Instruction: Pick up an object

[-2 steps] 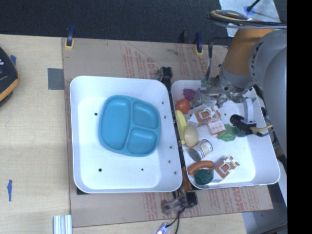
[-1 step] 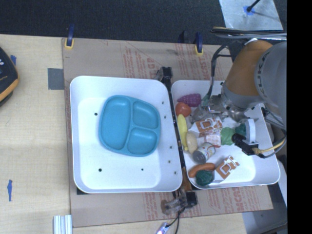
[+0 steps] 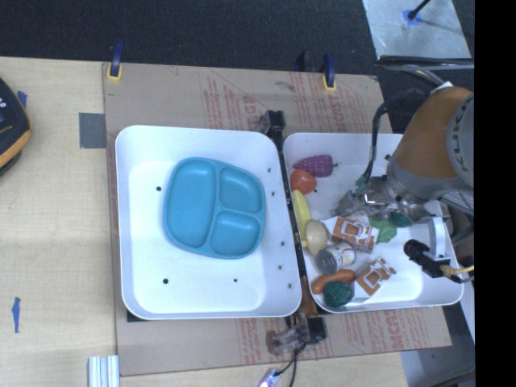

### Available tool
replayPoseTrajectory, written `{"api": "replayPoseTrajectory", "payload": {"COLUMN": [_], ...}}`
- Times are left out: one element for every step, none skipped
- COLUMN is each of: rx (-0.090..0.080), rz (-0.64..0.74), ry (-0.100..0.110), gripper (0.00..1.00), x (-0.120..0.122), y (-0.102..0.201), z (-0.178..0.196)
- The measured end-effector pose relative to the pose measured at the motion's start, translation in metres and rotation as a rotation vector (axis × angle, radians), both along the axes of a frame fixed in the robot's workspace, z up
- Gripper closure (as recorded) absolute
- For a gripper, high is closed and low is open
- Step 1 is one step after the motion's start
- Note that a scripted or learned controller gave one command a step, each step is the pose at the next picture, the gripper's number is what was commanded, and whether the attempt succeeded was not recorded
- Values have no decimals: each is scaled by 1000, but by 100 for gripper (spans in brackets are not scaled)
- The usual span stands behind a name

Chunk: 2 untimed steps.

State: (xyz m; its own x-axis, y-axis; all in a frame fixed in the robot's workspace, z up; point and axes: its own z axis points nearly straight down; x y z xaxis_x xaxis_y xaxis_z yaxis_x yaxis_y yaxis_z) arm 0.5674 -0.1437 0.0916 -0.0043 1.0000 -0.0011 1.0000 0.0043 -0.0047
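2 shallow white bins sit side by side on the bench. The left bin (image 3: 137, 216) holds a blue divided plate (image 3: 214, 207) with 3 compartments, lying flat near its middle. The right bin (image 3: 439, 293) holds the clutter: a purple grape bunch (image 3: 315, 165) at about 11 o'clock in the bin, a red tomato (image 3: 302, 181) just below it, and a yellow banana (image 3: 301, 210) along the left wall. A pale egg-like piece (image 3: 315, 235) touches the banana's lower end. Toward 6 o'clock lie a small grey can (image 3: 328, 260), an orange carrot (image 3: 333, 280) and a dark green vegetable (image 3: 337, 293). 2 brown-and-white patterned packets (image 3: 354, 232) rest near the centre and at 5 o'clock. The gripper (image 3: 364, 200) is low over the bin's centre, near the upper packet; whether its jaws are spread or pressed together, I cannot tell.
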Motion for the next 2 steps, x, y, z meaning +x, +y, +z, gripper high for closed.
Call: {"api": "replayPoseTrajectory", "payload": {"rx": [-1, 2], "rz": [3, 1], "ry": [2, -3], "gripper": [100, 100], "x": [0, 9], "y": [-1, 75], "z": [10, 101]}}
